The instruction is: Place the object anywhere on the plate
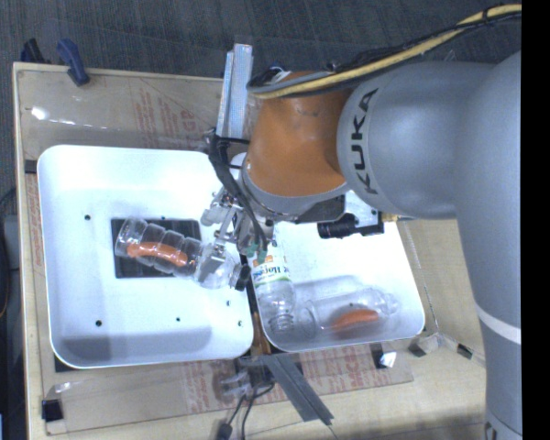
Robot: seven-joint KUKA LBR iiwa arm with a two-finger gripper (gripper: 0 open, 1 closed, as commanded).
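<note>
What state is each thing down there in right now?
Left bottle: on its side, on the black plate in the left bin.
Right bottle: on its side, in the right bin.
Tool: low over the seam between the bins.

The gripper (227,246) hangs over the left bin (73,246), just beside a clear bottle (160,247) lying on the black plate (156,225); two more clear bottles (321,308) lie in the right bin (411,302)
</note>
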